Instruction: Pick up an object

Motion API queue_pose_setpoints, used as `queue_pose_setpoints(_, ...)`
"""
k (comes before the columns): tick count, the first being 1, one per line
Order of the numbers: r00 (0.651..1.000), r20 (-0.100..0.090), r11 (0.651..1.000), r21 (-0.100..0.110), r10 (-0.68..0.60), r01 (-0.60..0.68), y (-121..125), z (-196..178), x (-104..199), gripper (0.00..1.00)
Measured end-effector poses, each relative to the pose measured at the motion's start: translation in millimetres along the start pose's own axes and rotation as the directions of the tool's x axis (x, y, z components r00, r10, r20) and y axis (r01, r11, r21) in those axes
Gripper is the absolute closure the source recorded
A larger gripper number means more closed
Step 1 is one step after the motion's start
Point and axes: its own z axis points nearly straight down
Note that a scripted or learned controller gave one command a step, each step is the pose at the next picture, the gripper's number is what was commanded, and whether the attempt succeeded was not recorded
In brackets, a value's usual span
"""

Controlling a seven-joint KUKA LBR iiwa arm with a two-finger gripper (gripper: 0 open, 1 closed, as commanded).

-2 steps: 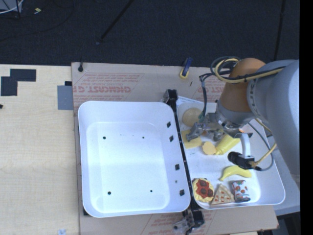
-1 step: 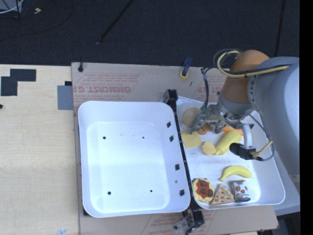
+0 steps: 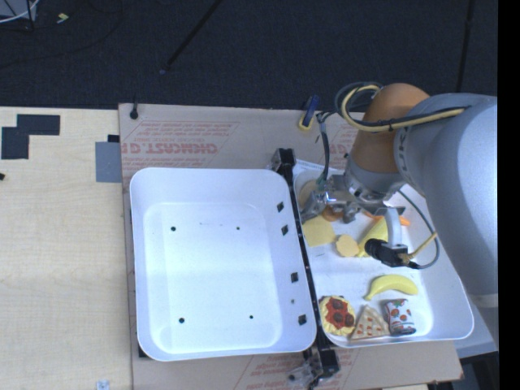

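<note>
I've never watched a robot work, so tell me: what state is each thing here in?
Gripper: down in the right bin, among the toys.
Banana: lying loose.
Pizza slice: lying flat.
Can: on its side.
Left bin: resting on the bench.

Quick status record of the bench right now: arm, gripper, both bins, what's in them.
arm: reaches in from the right, wrist low over the right bin
gripper: down among items at the far end of the right bin; grasp cannot be told
left bin: white, shallow, beside the right bin
banana: right bin, near middle
pizza slice: right bin, near end
can: beside the pizza slice
yellow pieces: by the gripper
</note>
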Motion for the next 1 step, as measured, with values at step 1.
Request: queue_pose_setpoints(1,1.000,0.000,1.000,0.003,0.003,-0.003,-47.3,0.4,-6.2,0.00)
